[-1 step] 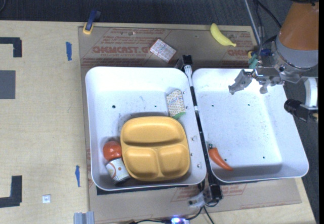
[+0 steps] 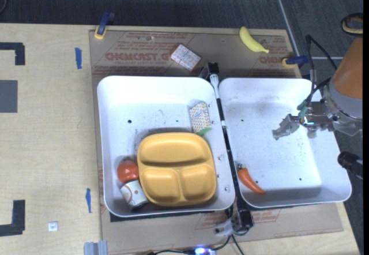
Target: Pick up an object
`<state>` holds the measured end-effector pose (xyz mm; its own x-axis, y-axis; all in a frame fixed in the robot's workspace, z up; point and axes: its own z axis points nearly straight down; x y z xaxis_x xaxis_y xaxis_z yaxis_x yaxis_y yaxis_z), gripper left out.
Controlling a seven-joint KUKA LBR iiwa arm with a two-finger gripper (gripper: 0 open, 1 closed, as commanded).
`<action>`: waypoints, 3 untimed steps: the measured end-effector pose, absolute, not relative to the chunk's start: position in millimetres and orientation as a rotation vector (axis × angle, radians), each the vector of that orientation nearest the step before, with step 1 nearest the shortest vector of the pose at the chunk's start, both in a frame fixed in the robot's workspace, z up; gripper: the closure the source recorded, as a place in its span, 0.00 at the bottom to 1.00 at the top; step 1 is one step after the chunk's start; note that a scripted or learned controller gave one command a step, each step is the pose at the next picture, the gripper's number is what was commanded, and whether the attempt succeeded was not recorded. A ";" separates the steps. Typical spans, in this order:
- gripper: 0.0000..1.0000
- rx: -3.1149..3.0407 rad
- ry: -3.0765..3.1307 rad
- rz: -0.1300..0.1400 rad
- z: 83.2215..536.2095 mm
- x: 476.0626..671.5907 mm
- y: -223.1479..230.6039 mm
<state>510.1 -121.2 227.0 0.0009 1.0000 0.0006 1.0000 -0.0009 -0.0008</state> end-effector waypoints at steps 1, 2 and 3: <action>0.00 -2.223 -2.225 -0.003 85.8 595.6 -189.6; 0.00 -2.220 -2.222 0.000 85.4 564.0 -140.5; 0.00 -2.222 -2.226 -0.004 85.7 587.0 -92.4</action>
